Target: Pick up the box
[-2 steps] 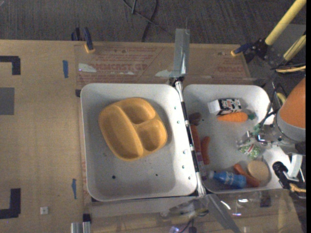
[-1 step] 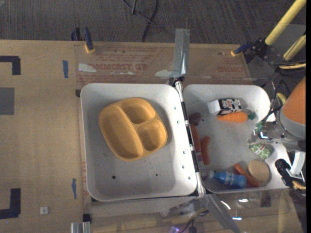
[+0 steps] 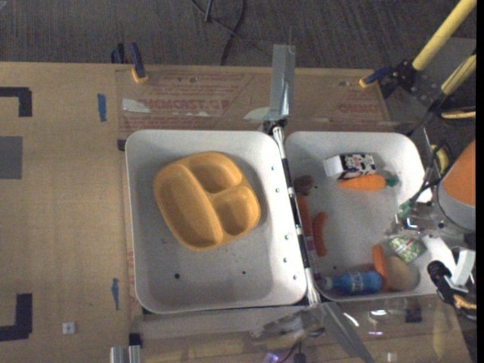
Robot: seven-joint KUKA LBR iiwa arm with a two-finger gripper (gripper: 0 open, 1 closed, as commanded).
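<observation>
- Camera view: the box, a small white carton with dark markings, lies at about twelve o'clock in the right bin, just beside a carrot that sits under its lower edge.
- The tool hangs at three o'clock over that bin's right rim, below the arm's orange band; whether it is wide or narrow I cannot tell, as the metal parts blur together.
- Nothing appears to be held, so I judge the step to be the approach, with the grasp not yet made.
- The next move calls for travel toward eleven o'clock, then a descent onto the box clear of the carrot.
- Other items crowd six o'clock: a blue bottle, a potato-like lump.
- The left bin holds a yellow divided plate.
</observation>
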